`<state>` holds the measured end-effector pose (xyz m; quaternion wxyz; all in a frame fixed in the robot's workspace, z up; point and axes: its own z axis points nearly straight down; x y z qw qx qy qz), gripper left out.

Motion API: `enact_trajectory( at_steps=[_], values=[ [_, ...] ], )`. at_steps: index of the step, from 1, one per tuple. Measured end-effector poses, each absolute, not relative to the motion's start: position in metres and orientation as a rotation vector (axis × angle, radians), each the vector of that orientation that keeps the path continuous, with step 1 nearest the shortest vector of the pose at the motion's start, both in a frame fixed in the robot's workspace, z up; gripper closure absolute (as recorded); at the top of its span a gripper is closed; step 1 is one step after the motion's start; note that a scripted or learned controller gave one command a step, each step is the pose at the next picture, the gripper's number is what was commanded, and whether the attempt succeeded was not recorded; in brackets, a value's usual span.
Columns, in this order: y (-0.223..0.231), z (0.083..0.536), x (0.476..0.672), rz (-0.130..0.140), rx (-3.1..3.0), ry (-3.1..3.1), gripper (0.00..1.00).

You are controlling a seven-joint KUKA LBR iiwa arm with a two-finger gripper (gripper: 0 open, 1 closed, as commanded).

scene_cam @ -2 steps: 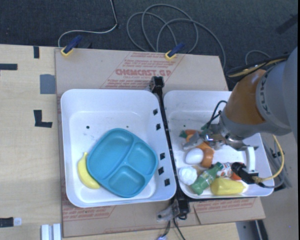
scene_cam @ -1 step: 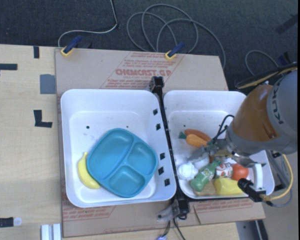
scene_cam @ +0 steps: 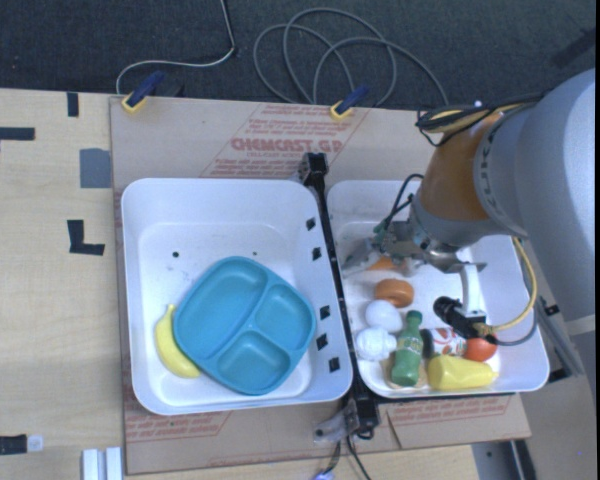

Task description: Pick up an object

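- Nearest the camera, the grey arm (scene_cam: 555, 158) looms at the upper right of the frame, its orange band (scene_cam: 458, 173) just above the wrist, angled down and leftward into the right bin (scene_cam: 520, 373).
- At the left, the bare wooden worktop (scene_cam: 40, 288) carries black tape marks; the brown cardboard sheet (scene_cam: 270, 143) under both bins likely keeps them in place.
- Left bin (scene_cam: 140, 208): a blue divided plate (scene_cam: 245, 323) lies tilted across the lower half, with a yellow banana (scene_cam: 170, 343) tucked against its lower-left edge, partly under the rim.
- Between the bins, a black divider strip (scene_cam: 325, 268) runs from top to bottom.
- Right bin: the candidates for picking crowd its lower part: an orange ball-like piece (scene_cam: 394, 291), two white round ones (scene_cam: 384, 315) (scene_cam: 374, 344) below it, a green bottle (scene_cam: 408, 353), a yellow pepper-like toy (scene_cam: 462, 372) and a small red item (scene_cam: 479, 349). They sit touching or just beside one another, so a clean grasp looks awkward.
- The hand (scene_cam: 400, 253) sits low in the upper-middle of the right bin, just above the orange piece; whether it is wide, narrow or holding anything cannot be told, since the wrist and cabling hide it.
- Nothing looks lifted yet.
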<state>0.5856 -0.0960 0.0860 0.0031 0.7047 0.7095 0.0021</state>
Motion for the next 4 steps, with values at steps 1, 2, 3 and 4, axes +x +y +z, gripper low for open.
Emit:
enact_trajectory(
  at_steps=[1, 2, 3, 4],
  values=[
    [-0.109, 0.087, 0.55, 0.004, 2.216, 2.219, 0.0],
    [-0.11, 0.097, 0.551, 0.002, 2.215, 2.216, 1.0],
    [-0.11, 0.096, 0.551, 0.002, 2.215, 2.217, 0.0],
    [-0.093, 0.087, 0.594, -0.001, 2.217, 2.224, 0.0]
  ],
)
